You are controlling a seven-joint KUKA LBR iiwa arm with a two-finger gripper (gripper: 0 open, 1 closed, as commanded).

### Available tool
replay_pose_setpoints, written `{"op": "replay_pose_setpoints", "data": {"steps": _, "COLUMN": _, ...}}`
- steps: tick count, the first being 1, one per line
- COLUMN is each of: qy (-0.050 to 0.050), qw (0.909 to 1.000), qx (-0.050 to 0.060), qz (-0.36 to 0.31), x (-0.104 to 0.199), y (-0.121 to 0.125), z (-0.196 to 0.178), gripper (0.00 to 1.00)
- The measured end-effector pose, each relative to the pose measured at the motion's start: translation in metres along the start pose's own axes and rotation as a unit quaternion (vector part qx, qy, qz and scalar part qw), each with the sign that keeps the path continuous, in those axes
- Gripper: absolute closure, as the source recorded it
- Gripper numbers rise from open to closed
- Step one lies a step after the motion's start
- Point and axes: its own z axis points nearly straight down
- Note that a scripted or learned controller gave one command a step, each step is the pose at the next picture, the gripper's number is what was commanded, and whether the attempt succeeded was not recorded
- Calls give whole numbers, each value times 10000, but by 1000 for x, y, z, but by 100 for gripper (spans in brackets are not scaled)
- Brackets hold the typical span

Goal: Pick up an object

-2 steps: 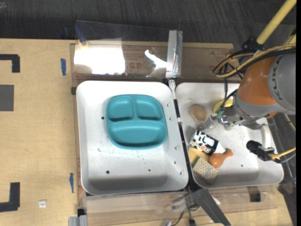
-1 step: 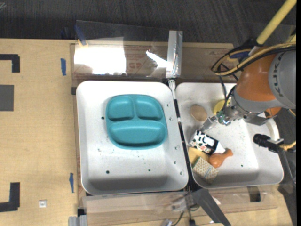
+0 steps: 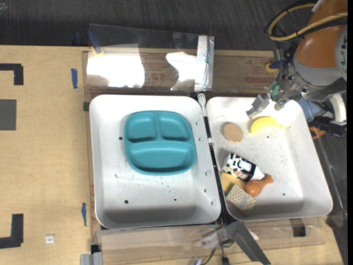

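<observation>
The right bin (image 3: 309, 164) holds several small objects. A yellow lemon-like piece (image 3: 266, 125) lies near its back. A tan round piece (image 3: 233, 132) sits just left of it. Toward the front left are a black-and-white item (image 3: 241, 166), an orange drumstick-shaped toy (image 3: 258, 186) and a waffle-patterned piece (image 3: 239, 198). My gripper (image 3: 267, 104) hangs at the back of the right bin, just above and behind the yellow piece. Nothing shows in its grasp.
A teal divided plate (image 3: 159, 142) lies in the middle of the left bin (image 3: 110, 192). A clear plastic sheet (image 3: 149, 62) stands behind the left bin. The grey and orange arm (image 3: 322, 43) comes in from the upper right, with cables looping over it.
</observation>
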Motion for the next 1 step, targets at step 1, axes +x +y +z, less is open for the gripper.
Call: {"op": "replay_pose_setpoints", "data": {"steps": 1, "qy": 27, "qw": 9968, "qx": 79, "qz": 799, "x": -73, "y": -38, "z": 75, "gripper": 0}}
